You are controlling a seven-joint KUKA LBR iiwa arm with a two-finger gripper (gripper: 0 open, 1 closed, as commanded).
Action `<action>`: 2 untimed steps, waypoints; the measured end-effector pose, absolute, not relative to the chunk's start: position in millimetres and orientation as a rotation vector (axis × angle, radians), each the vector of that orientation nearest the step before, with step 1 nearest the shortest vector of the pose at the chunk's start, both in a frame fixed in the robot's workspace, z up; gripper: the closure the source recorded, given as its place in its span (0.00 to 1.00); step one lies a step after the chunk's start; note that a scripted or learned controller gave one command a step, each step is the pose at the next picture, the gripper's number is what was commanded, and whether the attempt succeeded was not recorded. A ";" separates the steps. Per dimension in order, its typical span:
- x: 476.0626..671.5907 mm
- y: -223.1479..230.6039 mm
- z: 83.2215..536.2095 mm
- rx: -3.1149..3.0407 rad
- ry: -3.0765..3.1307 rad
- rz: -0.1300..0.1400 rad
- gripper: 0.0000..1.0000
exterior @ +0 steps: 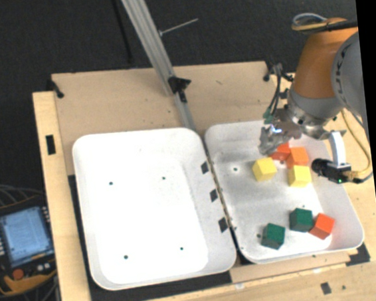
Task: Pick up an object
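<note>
Here the worktop (122, 100) carries two shallow white bins side by side. The left bin (147, 204) is the larger sight, its floor white with a few small dark dots. The right bin (247, 200) holds all the blocks. The arm (320, 72), grey with an orange band, comes in from three o'clock and bends down over the bin's one o'clock corner. Its gripper (271, 139) hangs low there, just at ten o'clock from an orange block (299, 155); whether it is parted or closed I cannot tell, and nothing can be seen in it.

Near the bin's middle lies a yellow block (265, 169), and at three o'clock from it, just below the orange block, a second yellow block (299, 175). Down toward five o'clock in the bin sit a green block (301, 219) and a red-orange block (323, 225), touching or nearly so. Another green block (273, 236) rests apart from them, toward six o'clock.

A handheld screen unit (20, 241) lies off the worktop at nine o'clock.
</note>
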State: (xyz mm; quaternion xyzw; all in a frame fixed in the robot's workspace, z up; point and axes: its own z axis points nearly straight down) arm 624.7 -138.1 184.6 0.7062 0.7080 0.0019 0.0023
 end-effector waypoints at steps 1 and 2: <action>622.6 -146.5 246.0 2.215 2.218 0.007 1.00; 623.8 -147.5 278.6 2.214 2.222 0.006 1.00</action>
